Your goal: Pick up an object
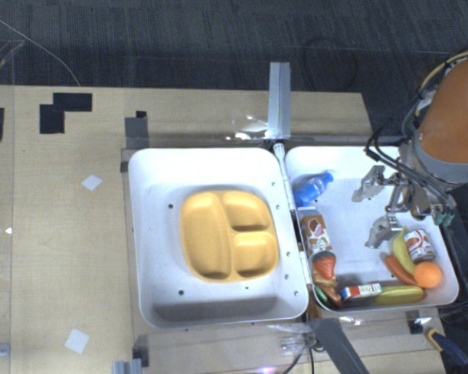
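The end effector (pixel 379 209) hangs over the right bin (pixel 351 251), in the right middle of the frame, with its two silver fingers (pixel 370 187) spread wide apart and nothing between them. It looks to be above the bin floor and not touching any toy, though how high it sits is hard to tell. To do this step well, it should choose one thing that has room on both sides, line the fingers up on either side of it, go straight down, and squeeze only when the thing is in the middle. The can (pixel 421 245) and the banana (pixel 402 252) lie just beside the lower finger, toward the lower right, but they crowd against a carrot (pixel 398 269) and an orange (pixel 427 275), so a grab there could slip. The blue bottle (pixel 311 188), up and to the left, lies more on its own. Along the bottom wall lies a long yellow thing (pixel 381 293). The left bin (pixel 155 223) holds a yellow tray (pixel 228 234). Both bins rest on the desk (pixel 60 250).
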### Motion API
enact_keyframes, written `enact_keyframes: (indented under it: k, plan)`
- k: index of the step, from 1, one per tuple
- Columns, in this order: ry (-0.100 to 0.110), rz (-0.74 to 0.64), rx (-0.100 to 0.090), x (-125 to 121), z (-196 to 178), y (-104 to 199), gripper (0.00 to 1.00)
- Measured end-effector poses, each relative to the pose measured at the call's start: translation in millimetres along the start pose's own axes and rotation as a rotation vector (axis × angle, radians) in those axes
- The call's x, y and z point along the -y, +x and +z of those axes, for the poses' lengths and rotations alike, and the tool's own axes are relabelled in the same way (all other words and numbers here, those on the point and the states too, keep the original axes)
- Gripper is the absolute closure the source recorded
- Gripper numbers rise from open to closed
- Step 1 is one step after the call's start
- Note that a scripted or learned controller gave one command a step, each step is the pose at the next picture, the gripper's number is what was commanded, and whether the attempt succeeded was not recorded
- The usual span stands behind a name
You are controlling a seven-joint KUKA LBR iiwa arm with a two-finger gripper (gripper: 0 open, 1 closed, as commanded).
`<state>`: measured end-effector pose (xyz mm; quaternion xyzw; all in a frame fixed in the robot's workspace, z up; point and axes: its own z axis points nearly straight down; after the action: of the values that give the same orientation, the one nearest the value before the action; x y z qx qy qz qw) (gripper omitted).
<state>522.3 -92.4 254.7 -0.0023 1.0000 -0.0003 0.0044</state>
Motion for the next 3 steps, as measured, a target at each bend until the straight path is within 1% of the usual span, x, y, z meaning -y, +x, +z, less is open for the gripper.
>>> enact_keyframes:
  k: [1,2,3]
  plan:
    - [0.002,0.007,-0.005,113.0,55.2,4.1,0.0]
    - [0.005,-0.059,0.008,114.3,164.4,12.0,0.0]
    - [-0.004,0.185,0.004,-26.4,65.8,-41.1,0.0]
